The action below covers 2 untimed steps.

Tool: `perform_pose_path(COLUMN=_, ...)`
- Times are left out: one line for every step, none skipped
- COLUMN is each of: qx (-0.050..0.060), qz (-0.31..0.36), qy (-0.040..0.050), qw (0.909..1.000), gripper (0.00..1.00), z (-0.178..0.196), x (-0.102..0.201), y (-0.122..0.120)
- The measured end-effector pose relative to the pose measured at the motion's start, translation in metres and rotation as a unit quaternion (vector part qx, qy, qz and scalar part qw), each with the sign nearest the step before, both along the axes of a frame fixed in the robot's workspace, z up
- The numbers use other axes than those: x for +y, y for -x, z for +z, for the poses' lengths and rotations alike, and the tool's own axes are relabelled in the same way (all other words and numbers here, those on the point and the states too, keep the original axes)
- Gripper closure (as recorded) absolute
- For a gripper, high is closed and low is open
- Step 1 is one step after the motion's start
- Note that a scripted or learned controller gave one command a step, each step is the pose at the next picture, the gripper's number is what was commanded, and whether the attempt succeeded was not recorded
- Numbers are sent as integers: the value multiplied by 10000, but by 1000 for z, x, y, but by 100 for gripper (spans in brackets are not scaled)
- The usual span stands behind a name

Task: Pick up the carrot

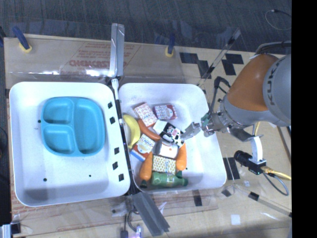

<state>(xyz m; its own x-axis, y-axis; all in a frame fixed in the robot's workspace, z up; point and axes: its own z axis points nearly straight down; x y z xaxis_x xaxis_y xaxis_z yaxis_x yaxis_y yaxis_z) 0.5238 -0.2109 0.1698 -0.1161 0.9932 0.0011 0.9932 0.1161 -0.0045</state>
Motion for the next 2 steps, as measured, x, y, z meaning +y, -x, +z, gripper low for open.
perform_pose_path(qx=-131, qz=728, qy=44, qw=9973, gripper=0, z=-54, x=-2, y=14)
perform_pose_path(qx=-92, qz=869, qy=30, qw=9962, gripper=0, z=-72, x=29, y=43)
